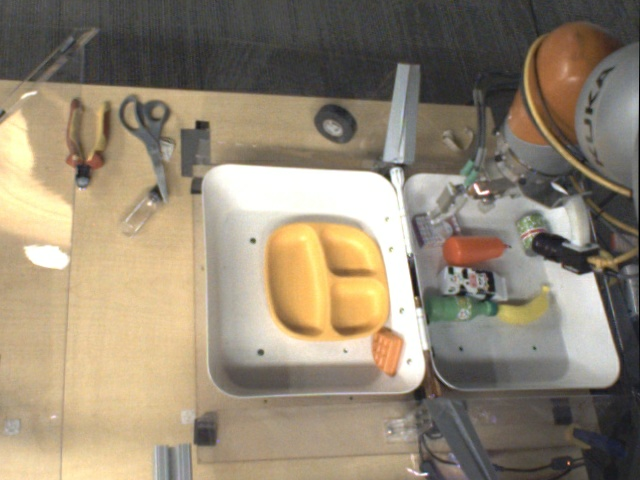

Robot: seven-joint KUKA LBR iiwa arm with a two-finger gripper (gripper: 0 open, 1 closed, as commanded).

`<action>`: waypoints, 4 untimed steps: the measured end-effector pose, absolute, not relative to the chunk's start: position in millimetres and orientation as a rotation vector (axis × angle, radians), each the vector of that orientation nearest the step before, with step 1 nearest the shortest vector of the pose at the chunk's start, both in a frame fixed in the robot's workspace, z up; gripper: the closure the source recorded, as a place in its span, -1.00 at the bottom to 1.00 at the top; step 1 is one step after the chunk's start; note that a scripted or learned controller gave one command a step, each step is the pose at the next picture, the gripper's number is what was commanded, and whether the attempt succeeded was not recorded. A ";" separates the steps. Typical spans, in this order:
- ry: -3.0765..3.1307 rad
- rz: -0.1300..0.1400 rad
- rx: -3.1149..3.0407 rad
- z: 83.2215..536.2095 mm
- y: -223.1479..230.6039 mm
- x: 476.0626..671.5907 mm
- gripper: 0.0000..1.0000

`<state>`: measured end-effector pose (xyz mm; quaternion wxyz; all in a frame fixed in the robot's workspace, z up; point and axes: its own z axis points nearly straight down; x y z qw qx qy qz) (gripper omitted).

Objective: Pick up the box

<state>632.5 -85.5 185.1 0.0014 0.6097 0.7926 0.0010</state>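
Arm over the right bin's far edge.
The gripper (447, 200) hangs open with nothing between its fingers, above the far-left corner of the right bin (590, 363); the box (470, 283) lies mid-bin, between a carrot (474, 249) and a bottle (460, 308).

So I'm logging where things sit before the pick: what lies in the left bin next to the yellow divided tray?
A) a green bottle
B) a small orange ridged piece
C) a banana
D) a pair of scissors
B: the small orange ridged piece lies at the lower right corner of the yellow divided tray in the left bin; the bottle and banana are in the right bin and the scissors lie on the bench.
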 end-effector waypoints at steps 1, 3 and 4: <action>2.391 0.004 2.033 101.5 -87.5 603.4 -1.00; 2.549 -0.030 1.861 99.0 -96.5 652.0 1.00; 2.402 0.007 2.016 197.9 -55.5 653.4 1.00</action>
